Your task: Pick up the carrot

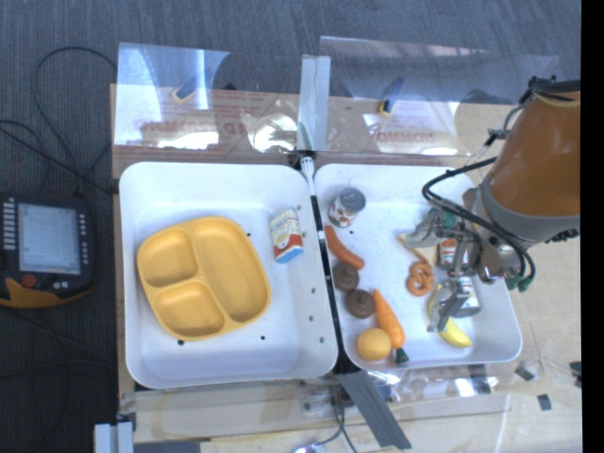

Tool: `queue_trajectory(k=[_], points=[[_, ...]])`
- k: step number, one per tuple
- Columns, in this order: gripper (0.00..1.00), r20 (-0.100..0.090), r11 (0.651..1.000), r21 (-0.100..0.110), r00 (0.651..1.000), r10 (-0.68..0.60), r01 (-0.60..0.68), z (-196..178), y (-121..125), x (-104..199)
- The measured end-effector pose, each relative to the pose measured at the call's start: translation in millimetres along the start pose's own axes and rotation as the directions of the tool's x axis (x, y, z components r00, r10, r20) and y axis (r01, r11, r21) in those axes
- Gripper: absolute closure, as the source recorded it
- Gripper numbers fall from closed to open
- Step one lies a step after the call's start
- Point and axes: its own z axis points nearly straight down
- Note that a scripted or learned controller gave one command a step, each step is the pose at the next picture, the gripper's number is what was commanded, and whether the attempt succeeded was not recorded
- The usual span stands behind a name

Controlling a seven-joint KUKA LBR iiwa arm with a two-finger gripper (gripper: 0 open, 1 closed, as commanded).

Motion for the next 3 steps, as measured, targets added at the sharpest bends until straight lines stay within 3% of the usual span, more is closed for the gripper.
queue_trajectory(k=[1, 2, 3], points=[[0.00, 0.005, 0.987, 0.001, 0.987, -0.162, 0.162, 149, 8, -5], [1.00, 0.004, 0.987, 0.004, 0.987, -0.164, 0.164, 141, 9, -5], [1.00, 0.004, 0.987, 0.007, 0.987, -0.163, 0.163, 132, 9, -6]])
